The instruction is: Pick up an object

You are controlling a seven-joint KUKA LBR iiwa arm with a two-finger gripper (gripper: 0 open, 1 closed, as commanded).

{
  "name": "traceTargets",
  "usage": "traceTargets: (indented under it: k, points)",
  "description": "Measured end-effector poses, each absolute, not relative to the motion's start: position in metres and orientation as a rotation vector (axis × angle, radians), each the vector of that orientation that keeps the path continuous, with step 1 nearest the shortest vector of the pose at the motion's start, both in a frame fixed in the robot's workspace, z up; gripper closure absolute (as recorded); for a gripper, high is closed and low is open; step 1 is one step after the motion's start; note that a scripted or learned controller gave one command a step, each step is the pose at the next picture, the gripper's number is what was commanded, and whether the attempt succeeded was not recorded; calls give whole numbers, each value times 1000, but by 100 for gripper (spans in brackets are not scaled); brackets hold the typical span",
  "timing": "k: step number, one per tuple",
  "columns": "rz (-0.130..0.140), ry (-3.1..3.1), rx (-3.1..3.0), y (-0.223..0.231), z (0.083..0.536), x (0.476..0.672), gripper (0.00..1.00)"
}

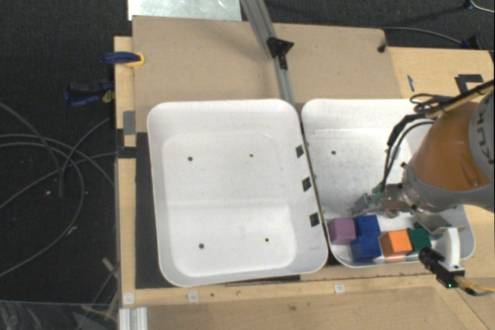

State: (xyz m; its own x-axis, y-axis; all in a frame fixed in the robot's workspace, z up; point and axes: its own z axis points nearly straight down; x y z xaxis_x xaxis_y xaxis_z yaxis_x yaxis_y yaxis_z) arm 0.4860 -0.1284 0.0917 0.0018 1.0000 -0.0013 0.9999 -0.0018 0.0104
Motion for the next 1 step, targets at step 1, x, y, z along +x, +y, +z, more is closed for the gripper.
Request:
traceTargets:
  k: [1]
  points:
    - [1, 2213, 2217, -190, 112, 515, 0]
